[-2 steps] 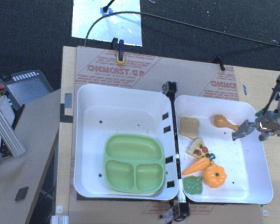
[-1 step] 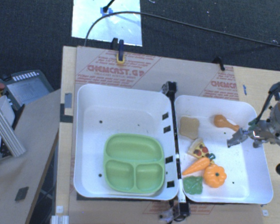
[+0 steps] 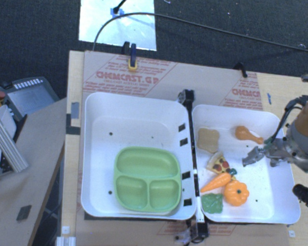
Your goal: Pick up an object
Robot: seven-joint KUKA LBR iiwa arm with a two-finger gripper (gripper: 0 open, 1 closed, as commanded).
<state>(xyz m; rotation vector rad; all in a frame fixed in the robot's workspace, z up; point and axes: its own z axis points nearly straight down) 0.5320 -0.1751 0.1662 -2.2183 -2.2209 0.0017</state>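
Observation:
In the right bin lie several toy foods: a chicken drumstick at the back, a slice of toast, a pizza slice, a carrot, an orange pumpkin and a green leafy piece. My gripper hangs over the middle of this bin, right of the pizza slice and in front of the drumstick. Its fingers point left and stand apart, with nothing between them.
The left bin holds a green divided plate. A black divider runs between the bins. The arm's grey wrist and orange band reach in over the right bin's right wall. Cardboard lies under both bins.

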